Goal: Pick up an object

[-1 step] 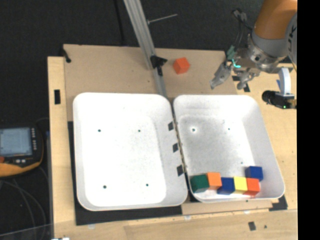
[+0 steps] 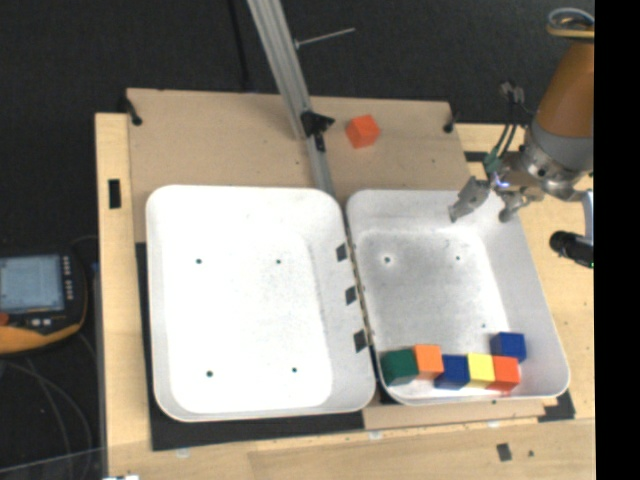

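- The grey KUKA arm with its orange band enters at the upper right of the frame and ends in a two-finger gripper at the top right corner of the right-hand shallow white plastic bin.
- The two grey fingers are spread wide apart, one to the left over the bin's upper rim and one to the right, with nothing between them.
- Along the lower edge of the right bin, at the lower right of the frame, lies a tight row of small coloured cubes.
- From left to right they are a green cube, an orange cube, a dark blue cube, a yellow cube and a red-orange cube; each touches or nearly touches its neighbour.
- A second blue cube sits just behind the red-orange one, towards the bin's right wall.
- All of these cubes are well apart from the gripper, which is at the opposite end of the same bin.
- A lone orange cube lies outside both bins on the brown cardboard sheet in the upper middle of the frame, just right of a slanted grey metal rail.
- The left-hand shallow white plastic bin fills the centre left of the frame, its right edge touching the right bin.
- Both bins rest on a pale wooden bench.
- At the far left edge sits a small handheld device with a blue-grey screen and an orange casing.
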You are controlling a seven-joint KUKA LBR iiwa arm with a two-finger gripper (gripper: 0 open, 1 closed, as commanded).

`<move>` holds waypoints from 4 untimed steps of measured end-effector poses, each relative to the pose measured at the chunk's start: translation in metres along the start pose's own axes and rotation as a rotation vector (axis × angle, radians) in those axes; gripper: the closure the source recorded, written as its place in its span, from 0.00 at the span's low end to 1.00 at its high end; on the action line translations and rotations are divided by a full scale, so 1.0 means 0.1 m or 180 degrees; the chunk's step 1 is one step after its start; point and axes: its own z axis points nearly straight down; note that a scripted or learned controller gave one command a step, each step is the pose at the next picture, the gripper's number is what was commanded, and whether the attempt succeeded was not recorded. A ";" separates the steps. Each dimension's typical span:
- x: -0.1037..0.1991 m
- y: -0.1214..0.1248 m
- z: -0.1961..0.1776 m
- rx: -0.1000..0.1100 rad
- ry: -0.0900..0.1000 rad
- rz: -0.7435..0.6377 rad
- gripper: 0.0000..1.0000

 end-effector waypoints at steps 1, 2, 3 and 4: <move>0.38 -0.44 0.19 -0.0012 0.0009 -0.0016 0.00; 0.56 -0.79 -0.39 -0.0043 0.0006 -0.0017 0.00; 0.24 -1.17 1.13 -0.0036 0.0005 -0.0014 0.00; 0.36 -1.41 1.11 -0.0040 -0.0003 -0.0010 0.00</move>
